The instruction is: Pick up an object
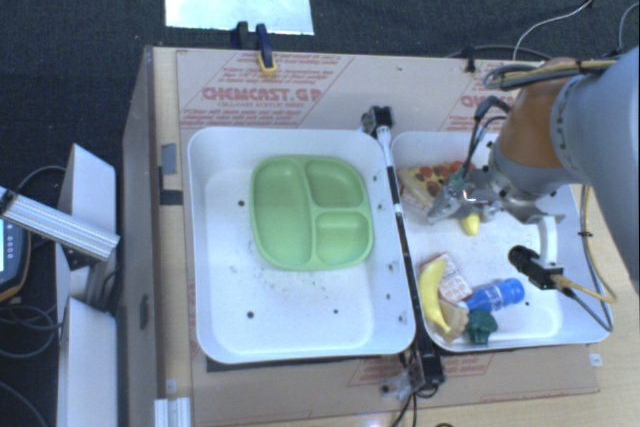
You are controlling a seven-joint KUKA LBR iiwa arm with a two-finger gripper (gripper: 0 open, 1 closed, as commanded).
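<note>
Banana (432, 291) lies lengthwise toward the camera in the right bin (560, 320); claw (452, 202) grip state unclear.

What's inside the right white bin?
A banana, blue bottle, green toy, pizza slice and small yellow piece. The arm covers the bin's upper right part.

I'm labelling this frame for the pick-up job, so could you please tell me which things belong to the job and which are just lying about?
Job:
end effector, low in the right bin
pizza slice
small yellow piece
banana
blue bottle
green toy

Lying about:
green tray in the left bin
clamp
black cable
</note>
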